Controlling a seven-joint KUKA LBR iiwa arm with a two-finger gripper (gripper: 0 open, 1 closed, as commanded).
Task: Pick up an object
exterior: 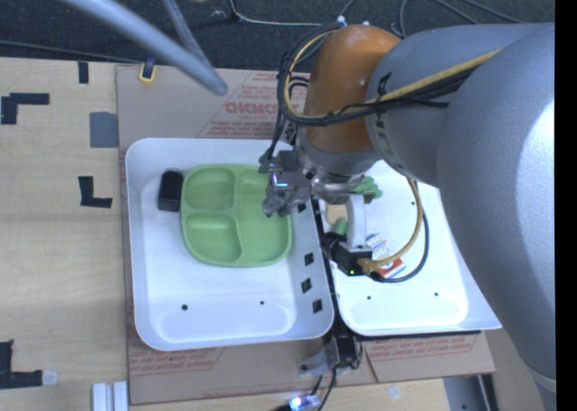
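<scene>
Grey-and-orange robot arm hangs over the seam between two shallow white bins, its gripper low above the right rim of a pale green, three-compartment plastic tray lying in the left bin, a small black block touching the tray's left edge. Whether the gripper is spread or closed cannot be told. Judged from this, the approach is in hand; a descent and firm pinch on the tray's rim come next.

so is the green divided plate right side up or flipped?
Right side up: the green plate lies flat in the left bin, its three compartments facing the camera.
</scene>
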